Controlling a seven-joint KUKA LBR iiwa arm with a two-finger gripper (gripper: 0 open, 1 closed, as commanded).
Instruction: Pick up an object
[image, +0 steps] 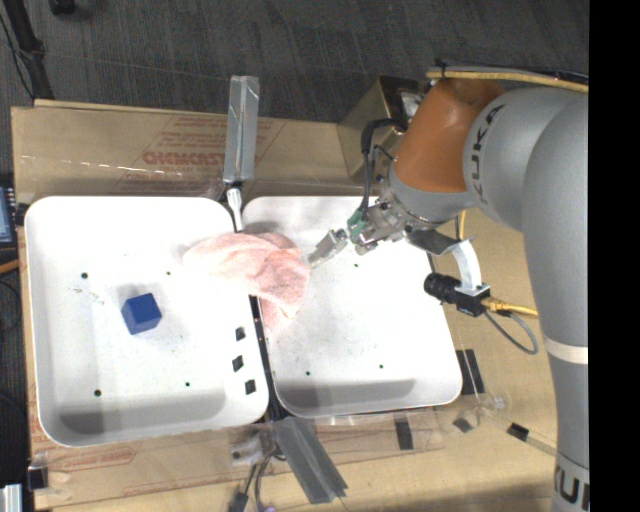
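The grey arm (520, 150) bears the letters "KUKA" on its casing beside the orange band, and part of the same mark low at the right edge. The cardboard (190, 150) behind the bins carries red print, too faint to read.

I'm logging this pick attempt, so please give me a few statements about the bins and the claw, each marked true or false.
1. A blue cube sits in the left bin. True.
2. The pink cloth lies wholly in the right bin. False: it drapes over the divide between both bins.
3. The claw is above the right bin. True.
4. The claw is over the cube. False: it is near the cloth's right edge.
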